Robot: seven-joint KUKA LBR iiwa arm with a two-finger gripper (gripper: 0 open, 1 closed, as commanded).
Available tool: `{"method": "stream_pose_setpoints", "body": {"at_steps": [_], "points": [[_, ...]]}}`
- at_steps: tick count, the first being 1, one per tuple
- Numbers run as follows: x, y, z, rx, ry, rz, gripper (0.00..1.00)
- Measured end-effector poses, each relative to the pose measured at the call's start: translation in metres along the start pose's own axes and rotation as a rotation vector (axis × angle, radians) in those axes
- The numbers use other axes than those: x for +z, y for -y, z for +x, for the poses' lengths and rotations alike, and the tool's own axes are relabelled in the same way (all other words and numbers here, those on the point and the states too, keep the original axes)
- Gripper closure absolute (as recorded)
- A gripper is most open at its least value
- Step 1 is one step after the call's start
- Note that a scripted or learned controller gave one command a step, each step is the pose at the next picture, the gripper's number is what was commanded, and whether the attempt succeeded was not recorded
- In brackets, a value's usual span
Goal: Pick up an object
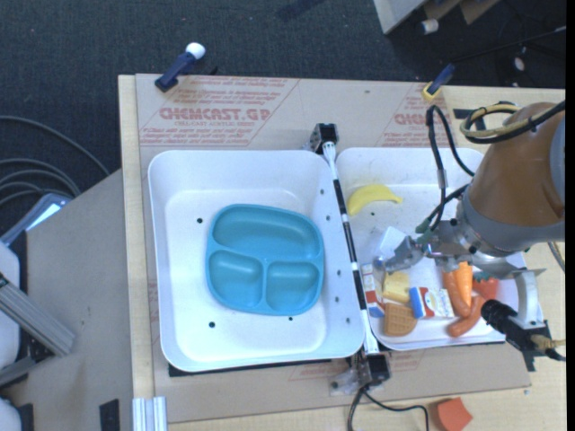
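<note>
The right bin (pixel 409 162) holds a cluster of toy foods. A yellow banana (pixel 373 197) lies near its back left. Toward the front are a yellow cheese block (pixel 395 287), a round tan cookie (pixel 398 321), a small red, white and blue box (pixel 422 302), an orange carrot (pixel 462 285) and an orange sausage (pixel 463 324). My gripper (pixel 402 255) reaches in from the right and hangs low over the bin's middle, just above the cheese block and left of the carrot. I see nothing held in it. The arm's bulk hides the bin's right part.
The left bin (pixel 171 241) holds a blue divided plate (pixel 265 259). A blue and white clip (pixel 180 65) lies on the bench's back edge. An orange block (pixel 454 413) sits beyond the front edge. Black cables (pixel 437 151) run down beside the arm.
</note>
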State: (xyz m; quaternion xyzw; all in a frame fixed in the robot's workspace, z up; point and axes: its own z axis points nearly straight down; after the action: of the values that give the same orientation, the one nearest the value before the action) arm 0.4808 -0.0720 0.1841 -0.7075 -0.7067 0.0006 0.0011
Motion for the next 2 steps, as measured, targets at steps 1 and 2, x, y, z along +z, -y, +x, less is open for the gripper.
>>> {"method": "stream_pose_setpoints", "body": {"at_steps": [1, 2], "points": [[0.0961, -0.0013, -0.0367, -0.001, -0.001, -0.009, 0.00], [0.0865, -0.0020, -0.0358, -0.001, 0.000, -0.012, 1.00]]}}
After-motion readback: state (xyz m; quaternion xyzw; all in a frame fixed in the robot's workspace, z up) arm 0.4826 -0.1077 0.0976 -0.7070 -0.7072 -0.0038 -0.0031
